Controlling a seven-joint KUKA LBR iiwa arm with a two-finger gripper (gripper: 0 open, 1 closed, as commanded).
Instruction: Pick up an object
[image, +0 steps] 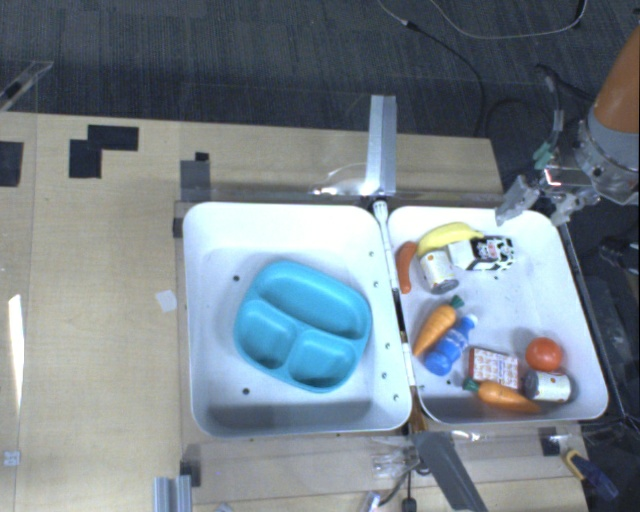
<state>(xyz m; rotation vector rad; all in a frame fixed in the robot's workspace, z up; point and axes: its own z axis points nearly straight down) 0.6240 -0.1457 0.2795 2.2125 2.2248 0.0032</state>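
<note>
Hovering my fingers (535, 201) spread and empty over the right bin's (585, 300) far corner; the banana (447, 236) lies just left, below them.

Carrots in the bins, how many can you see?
2. One carrot lies near the middle of the right bin, against a blue bottle. Another carrot lies along the front edge, beside a small can. Others could be hidden under the clutter.
</note>
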